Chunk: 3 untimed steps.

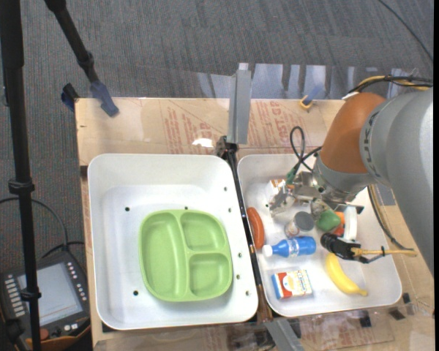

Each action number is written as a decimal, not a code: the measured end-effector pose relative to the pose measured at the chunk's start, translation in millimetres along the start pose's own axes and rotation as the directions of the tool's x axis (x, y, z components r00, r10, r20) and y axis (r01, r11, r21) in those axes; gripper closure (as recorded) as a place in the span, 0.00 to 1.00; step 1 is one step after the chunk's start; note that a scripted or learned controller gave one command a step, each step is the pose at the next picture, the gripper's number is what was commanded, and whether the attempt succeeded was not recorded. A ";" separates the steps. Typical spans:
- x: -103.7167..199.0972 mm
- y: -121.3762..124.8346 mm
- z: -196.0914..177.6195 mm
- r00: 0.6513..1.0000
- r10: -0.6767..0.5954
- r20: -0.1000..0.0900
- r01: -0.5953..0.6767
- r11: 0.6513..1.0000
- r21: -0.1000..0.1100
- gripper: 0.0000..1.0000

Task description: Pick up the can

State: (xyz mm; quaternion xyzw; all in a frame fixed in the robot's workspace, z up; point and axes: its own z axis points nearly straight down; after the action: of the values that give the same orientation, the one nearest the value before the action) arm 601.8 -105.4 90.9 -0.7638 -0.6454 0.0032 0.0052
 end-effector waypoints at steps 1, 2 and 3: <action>-55.6 -9.9 6.1 1.000 0.028 0.000 -0.028 1.000 -0.006 0.00; -60.0 10.2 7.6 0.998 0.056 -0.012 -0.056 0.998 0.002 0.00; -83.6 -21.9 6.3 0.999 -0.043 -0.001 0.043 0.999 -0.006 0.00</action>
State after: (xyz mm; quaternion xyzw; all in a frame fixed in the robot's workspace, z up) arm 566.2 -184.1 84.7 -0.7499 -0.6615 0.0009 0.0032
